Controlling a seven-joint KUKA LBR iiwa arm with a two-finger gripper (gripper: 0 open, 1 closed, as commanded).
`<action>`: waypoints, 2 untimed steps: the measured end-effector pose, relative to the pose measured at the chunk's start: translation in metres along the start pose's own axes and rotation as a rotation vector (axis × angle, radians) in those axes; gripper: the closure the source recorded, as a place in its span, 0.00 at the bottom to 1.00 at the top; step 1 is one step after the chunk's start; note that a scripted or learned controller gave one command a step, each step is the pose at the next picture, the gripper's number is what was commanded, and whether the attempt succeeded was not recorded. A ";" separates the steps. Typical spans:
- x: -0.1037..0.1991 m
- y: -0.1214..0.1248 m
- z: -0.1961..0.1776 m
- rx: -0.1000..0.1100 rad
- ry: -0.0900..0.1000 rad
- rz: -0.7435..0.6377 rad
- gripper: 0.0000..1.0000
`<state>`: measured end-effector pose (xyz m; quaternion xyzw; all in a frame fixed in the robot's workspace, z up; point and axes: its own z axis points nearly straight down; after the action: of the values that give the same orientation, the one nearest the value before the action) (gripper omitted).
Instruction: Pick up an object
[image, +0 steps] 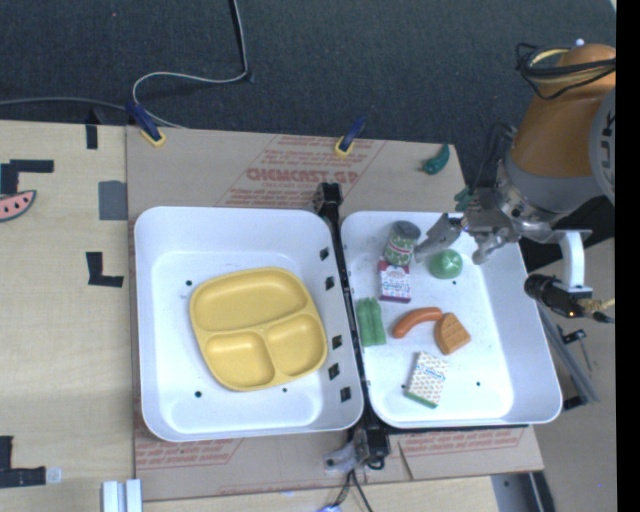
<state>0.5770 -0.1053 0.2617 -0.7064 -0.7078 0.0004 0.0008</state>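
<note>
The right bin (520, 395) holds several small items: a green ball (446, 264), a small can (402, 241), a red and white packet (396, 282), a green block (371, 322), an orange sausage (415, 320), a brown toast piece (452, 333) and a white patterned box (427, 380). My gripper (462, 240) hangs over the bin's back right part, just above the green ball, open, with its two fingers spread to either side of it and nothing between them.
The left bin (165, 390) holds a yellow divided tray (258, 327). Clamps join the bins at the middle divider (338, 300). A teal object (436, 159) lies on the cardboard behind the right bin. Cables run across the dark floor at the back.
</note>
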 end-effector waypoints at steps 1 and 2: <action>0.001 0.046 0.108 0.003 0.000 0.000 0.00; 0.010 0.070 0.176 -0.003 -0.002 0.000 0.00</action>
<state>0.6465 -0.0951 0.0855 -0.7065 -0.7077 0.0000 -0.0009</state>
